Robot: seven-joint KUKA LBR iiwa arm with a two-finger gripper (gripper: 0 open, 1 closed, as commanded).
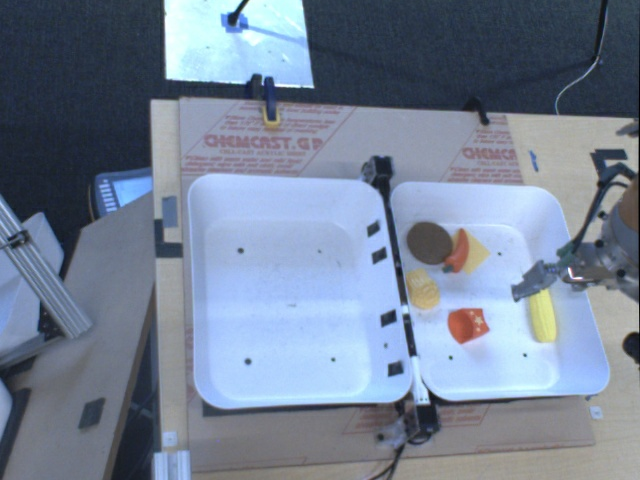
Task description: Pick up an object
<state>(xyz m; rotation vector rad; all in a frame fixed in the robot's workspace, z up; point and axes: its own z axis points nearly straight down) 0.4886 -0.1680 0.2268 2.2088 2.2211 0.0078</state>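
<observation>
We start with the surface [330,133], which carries two white bins side by side. The left bin [290,288] lies at nine o'clock of the scene; the right bin [500,368] at three o'clock holds all the loose things.

The arm [625,243] reaches in from three o'clock, and its jaws [528,286] sit low over the right bin — whether they are open or closed we cannot tell, as they are too small and dark against the wall.

Next in size, a brown disc [429,241] lies at eleven o'clock in that bin, with a red and yellow piece [466,251] touching its right side. A yellow corn [542,316] lies just at five o'clock of the jaws, very near them, perhaps touching. A red block [468,325] sits at six o'clock of the disc, and a small yellow lump [424,291] lies by the divider.

We judge the step to be the approach — nothing looks lifted yet. The corn seems the likely target; the next move calls for centring over it and closing across its narrow width.
</observation>
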